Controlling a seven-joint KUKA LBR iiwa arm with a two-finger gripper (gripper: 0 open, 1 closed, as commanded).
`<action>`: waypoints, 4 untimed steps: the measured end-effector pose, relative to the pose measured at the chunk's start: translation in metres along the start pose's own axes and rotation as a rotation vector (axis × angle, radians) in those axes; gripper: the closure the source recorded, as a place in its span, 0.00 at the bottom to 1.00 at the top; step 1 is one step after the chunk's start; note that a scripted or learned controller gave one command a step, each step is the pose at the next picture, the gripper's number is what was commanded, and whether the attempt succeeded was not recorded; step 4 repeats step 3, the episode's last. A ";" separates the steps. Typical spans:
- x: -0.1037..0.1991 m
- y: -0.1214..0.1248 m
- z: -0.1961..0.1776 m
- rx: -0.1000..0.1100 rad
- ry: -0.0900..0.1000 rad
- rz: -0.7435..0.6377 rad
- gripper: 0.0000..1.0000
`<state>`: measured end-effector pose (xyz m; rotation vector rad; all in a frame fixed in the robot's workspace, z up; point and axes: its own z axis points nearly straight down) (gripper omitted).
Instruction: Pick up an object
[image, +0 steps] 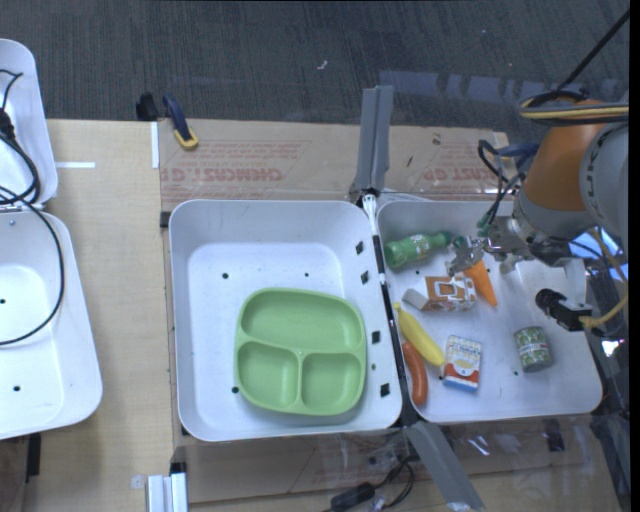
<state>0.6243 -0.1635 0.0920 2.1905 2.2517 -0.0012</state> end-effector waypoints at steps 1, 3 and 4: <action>-0.001 0.000 -0.009 -0.001 -0.001 0.002 1.00; 0.045 0.019 -0.064 -0.001 0.000 0.034 1.00; 0.045 0.019 -0.064 -0.001 0.000 0.034 1.00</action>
